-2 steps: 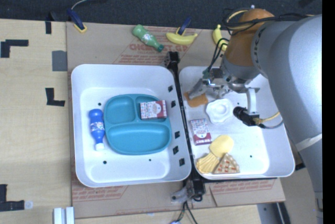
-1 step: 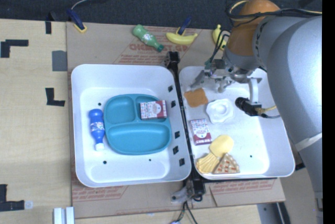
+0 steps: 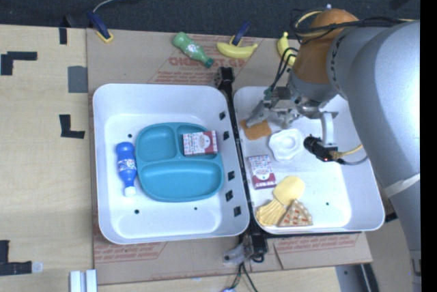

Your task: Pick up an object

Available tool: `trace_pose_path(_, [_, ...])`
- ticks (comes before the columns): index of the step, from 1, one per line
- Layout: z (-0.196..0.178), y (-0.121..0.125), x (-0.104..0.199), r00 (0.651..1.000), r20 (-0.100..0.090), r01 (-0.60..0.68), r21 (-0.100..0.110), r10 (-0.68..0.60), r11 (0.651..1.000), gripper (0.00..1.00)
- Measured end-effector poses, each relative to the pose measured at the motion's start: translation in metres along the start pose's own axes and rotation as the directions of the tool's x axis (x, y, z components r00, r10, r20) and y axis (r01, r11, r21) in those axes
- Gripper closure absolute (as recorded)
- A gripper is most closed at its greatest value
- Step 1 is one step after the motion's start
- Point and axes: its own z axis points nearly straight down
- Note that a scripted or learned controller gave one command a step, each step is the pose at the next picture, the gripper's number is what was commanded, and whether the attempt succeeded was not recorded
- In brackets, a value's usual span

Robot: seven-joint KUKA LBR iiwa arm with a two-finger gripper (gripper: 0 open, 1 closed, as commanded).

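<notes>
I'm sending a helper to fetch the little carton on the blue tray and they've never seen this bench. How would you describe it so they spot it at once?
Start at the left white bin, which holds a blue divided tray. In the tray's upper right compartment lies the small carton, white and dark red. A similar carton lies in the right bin, but only this one rests on the tray.

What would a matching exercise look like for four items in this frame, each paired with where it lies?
Things:
1. blue bottle
2. small carton
3. banana
4. pizza slice

Places:
A. on the bench beyond both bins
B. right bin, near front edge
C. on the divided blue tray
D. left bin floor, left of the tray

Pairs: 1-D, 2-C, 3-A, 4-B
</notes>
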Motion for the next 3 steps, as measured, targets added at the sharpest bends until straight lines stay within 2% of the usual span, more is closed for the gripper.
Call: trace_pose_path(3, [0.0001, 0.0057, 0.003, 1.0, -0.001, 0.001, -0.001, -0.001, 1.0, 0.0])
